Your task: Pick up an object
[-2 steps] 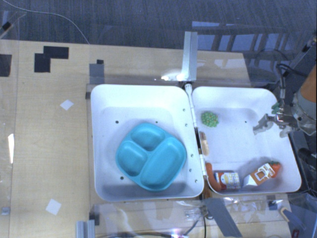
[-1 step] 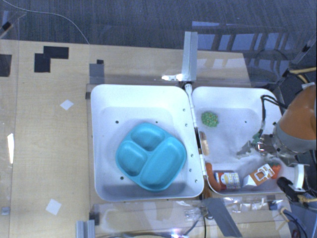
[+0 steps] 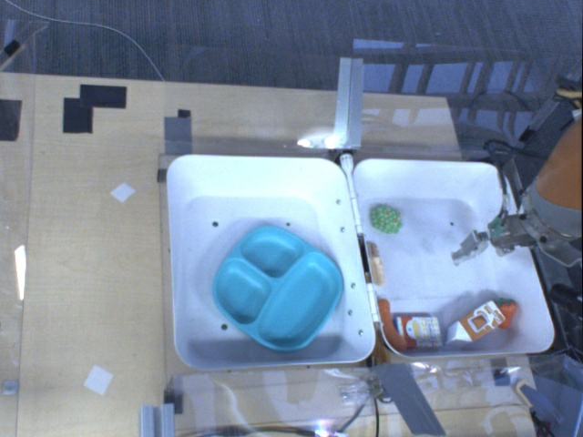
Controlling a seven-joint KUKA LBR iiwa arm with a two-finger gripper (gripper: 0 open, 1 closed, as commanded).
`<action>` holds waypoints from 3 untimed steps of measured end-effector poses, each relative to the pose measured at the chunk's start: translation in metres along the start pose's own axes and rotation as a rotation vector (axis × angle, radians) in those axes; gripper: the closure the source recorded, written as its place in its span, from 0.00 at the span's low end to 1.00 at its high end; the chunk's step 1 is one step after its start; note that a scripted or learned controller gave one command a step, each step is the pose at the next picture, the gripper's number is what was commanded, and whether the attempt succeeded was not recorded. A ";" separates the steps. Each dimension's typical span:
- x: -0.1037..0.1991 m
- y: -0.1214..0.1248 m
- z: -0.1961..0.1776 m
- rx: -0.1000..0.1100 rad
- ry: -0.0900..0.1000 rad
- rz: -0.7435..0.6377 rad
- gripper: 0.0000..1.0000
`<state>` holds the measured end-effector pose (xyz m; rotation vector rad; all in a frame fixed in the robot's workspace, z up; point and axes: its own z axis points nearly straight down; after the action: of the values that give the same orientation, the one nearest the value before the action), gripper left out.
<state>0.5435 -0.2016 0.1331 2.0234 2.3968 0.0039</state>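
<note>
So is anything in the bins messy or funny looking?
A little. The blue plate sits crooked in the left bin, and two cartons lie tipped over against the right bin's near wall. Nothing looks spilled.

Left bin (image 3: pixel 182 271) — blue divided plate (image 3: pixel 278 287) at centre. Right bin (image 3: pixel 428 173): green ball (image 3: pixel 385 218) at 10 o'clock, can (image 3: pixel 421 330) at 6, carton (image 3: pixel 485 320) at 5. Gripper (image 3: pixel 470 247) at 3 o'clock — above bin floor, holding nothing visible.

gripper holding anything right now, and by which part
Nothing is held. The gripper hangs over bare floor of the right bin, with nothing between its fingers.
</note>
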 end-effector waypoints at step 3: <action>0.004 0.085 -0.024 -0.004 -0.004 -0.435 0.00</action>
<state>0.6270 -0.1838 0.1572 1.4564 2.7712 0.0038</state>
